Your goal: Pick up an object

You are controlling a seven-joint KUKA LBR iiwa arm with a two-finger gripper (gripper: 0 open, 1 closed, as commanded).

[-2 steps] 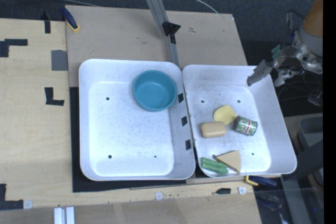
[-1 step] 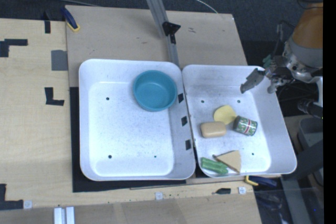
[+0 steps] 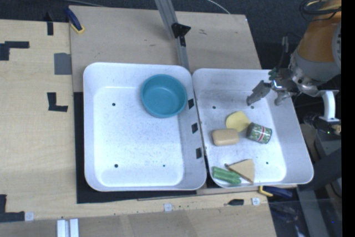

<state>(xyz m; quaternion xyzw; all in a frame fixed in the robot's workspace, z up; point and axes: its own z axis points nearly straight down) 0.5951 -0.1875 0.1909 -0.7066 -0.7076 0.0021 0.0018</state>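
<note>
Blue bowl [image 3: 163, 95], yellow disc [image 3: 237, 120], tan block [image 3: 225, 137], green-striped can [image 3: 259, 133].

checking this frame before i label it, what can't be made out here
- Gripper, camera view: small and dark against the right bin; whether it is open or shut cannot be told.
- Small can: its label print is too small to read.
- Green object at the bin's near edge: partly covered by the tan wedge, so its full shape is hidden.
- Arm: cut off by the right edge.
</note>
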